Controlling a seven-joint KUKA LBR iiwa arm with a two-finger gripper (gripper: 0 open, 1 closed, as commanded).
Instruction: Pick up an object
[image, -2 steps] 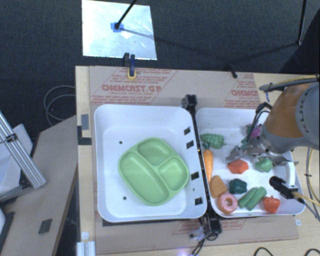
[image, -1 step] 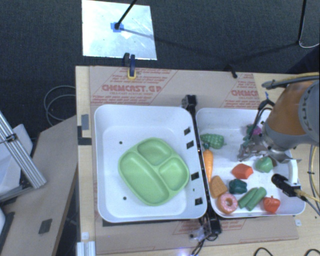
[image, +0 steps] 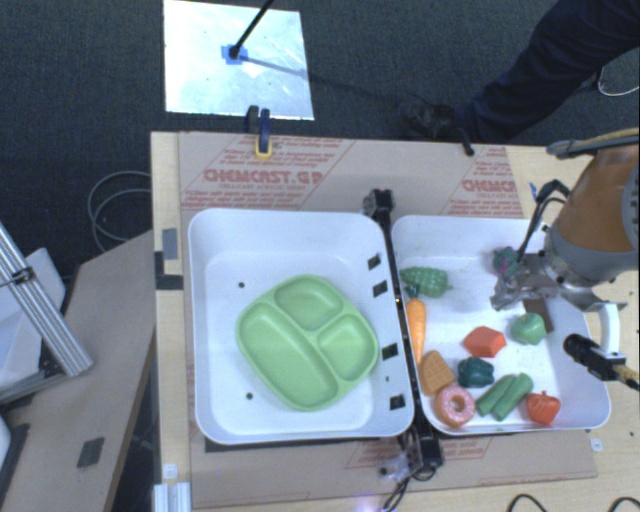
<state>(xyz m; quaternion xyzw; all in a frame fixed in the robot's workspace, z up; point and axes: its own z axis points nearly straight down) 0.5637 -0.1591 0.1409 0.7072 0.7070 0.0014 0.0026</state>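
One green plate in the left bin; eight toy foods right; end effector state unclear.

One fixed camera looks down at a slant from above. It takes in both shallow white plastic bins from moderately far.

Arm cut off at right edge; fingers' state indiscernible.

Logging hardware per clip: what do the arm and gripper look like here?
The arm is bulky and rounded, with an orange band above a grey wrist section. The gripper is a dark metal assembly, and a thin dark cable loops beside the wrist.
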